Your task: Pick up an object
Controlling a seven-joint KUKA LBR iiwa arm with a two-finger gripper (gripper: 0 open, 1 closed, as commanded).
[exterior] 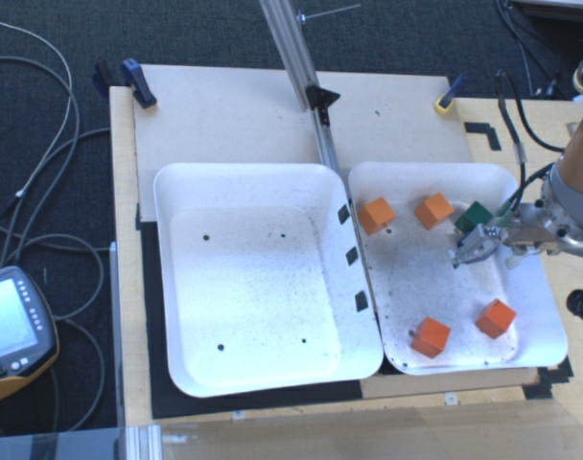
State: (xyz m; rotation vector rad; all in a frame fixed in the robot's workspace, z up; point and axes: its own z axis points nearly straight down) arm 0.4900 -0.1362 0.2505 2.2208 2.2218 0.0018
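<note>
Fingers (467,251) in right bin (435,175) — four orange blocks (375,215), one green (475,216).

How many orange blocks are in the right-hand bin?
4: two near the far side, orange block and another; two near the front edge and. The claw could be hiding more.

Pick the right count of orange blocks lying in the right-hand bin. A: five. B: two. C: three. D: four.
D: the right bin holds four orange blocks, two near its far edge and two near its front edge, plus one green block beside the gripper.
</note>
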